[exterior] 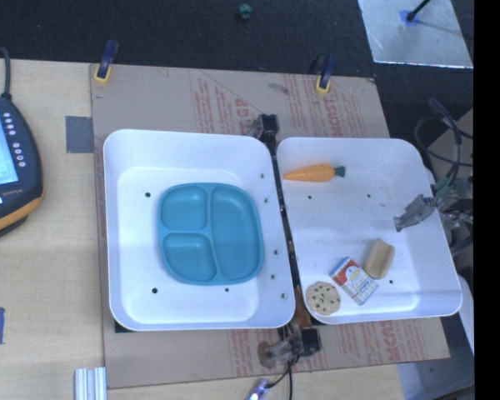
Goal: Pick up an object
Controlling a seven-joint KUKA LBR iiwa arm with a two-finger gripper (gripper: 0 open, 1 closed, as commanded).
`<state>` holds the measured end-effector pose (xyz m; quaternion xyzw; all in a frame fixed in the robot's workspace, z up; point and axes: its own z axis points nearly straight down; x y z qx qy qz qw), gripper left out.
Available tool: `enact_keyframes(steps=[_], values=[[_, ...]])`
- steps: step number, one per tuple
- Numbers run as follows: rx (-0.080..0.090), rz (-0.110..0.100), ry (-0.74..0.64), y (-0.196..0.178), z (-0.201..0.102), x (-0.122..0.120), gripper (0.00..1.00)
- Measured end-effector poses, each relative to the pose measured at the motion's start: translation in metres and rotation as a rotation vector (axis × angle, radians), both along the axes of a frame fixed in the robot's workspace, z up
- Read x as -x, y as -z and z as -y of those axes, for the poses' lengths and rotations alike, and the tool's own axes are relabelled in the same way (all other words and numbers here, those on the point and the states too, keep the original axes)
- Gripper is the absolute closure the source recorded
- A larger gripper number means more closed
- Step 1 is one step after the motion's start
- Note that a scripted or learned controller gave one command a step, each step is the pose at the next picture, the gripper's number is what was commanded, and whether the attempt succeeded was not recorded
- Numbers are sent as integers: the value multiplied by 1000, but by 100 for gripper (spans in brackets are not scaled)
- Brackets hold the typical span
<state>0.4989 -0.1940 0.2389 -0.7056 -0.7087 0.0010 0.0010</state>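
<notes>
We see the gripper [414,212] at the right bin's [400,161] right rim, too small and blurred to tell its state. The nearest object, a tan block [379,258], lies just below-left of it, long axis nearly upright, beside a carton [354,281] and cookie [322,297]; the carrot [310,172] lies farther, upper-left.
</notes>
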Motion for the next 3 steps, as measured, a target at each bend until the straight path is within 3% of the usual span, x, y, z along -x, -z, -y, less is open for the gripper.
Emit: enact_keyframes(steps=[1,2,3], values=[[0,-2,-1,148,-15,-13,0],[2,-2,-4,138,-14,-13,100],[-1,2,-1,47,-110,-40,100]])
